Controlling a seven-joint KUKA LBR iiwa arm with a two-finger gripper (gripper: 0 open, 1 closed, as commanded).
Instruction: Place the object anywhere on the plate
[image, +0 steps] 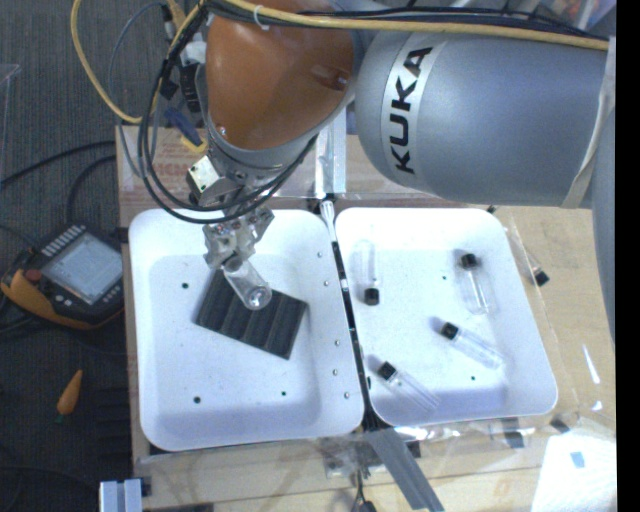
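Observation:
A black ribbed plate (268, 325) lies tilted in the middle of the left white bin (160, 400). My gripper (234, 262) hangs over the plate's upper left corner, under the orange wrist. It is shut on a clear vial (250, 287), gripping the upper end. The vial slants down to the right, and its round lower end sits over the plate's top edge. I cannot tell whether that end touches the plate.
The right bin (530, 380) holds several clear vials with black caps, for instance one at the upper left (364, 265), one at the upper right (472, 285) and one near the front (400, 384). A raised divider (345, 320) separates the bins. A handheld pendant (75, 272) lies left of the bench.

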